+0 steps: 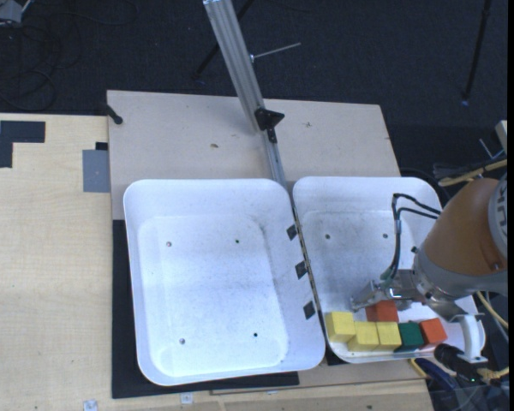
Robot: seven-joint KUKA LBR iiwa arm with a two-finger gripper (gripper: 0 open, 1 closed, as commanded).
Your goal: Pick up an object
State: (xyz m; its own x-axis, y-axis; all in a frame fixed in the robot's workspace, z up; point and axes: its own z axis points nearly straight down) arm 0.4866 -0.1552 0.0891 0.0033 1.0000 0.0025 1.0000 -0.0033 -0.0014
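Observation:
Several small blocks lie along the near edge of the right bin (351,204): a yellow block (342,324), two more yellow ones (378,335), a green block (410,336), a red block (433,330) and an orange-red block (381,312). My gripper (373,299) hangs low just above the orange-red block, with the orange band of the arm (463,229) to its right. The wrist hides how the fingers stand.
The left bin (210,281) sits beside the right one, joined by black clips (301,269). A slanted aluminium rail (240,67) rises behind the bins. Cables run along the arm at the right.

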